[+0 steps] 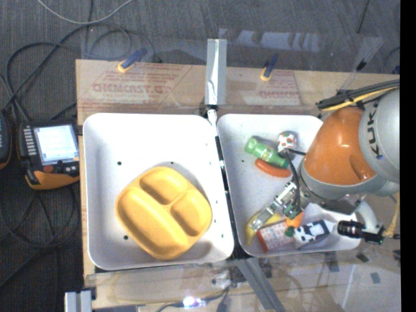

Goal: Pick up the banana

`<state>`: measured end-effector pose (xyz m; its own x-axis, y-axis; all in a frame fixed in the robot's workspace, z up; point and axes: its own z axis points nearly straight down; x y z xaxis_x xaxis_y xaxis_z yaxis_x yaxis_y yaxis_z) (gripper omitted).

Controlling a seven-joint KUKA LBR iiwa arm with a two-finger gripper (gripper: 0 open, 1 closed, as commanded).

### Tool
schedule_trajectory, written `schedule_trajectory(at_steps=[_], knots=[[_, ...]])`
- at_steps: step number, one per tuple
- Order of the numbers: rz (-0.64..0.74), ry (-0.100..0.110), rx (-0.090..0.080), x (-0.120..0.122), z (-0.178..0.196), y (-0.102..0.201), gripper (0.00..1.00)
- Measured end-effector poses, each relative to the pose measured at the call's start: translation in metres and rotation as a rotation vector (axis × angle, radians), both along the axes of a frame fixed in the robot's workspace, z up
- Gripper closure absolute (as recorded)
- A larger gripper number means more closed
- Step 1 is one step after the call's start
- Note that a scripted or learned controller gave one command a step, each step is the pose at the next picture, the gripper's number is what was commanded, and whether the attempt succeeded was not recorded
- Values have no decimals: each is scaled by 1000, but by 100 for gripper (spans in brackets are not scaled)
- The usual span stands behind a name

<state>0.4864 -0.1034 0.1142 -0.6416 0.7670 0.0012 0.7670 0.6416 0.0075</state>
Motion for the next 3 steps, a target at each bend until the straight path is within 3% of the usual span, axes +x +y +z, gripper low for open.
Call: schedule_trajectory(at_steps=[1,2,3], knots=[[51,5,-6,24,69,41,0],[129,5,-8,55,69,66,0],[203,6,-8,2,87,26,0]])
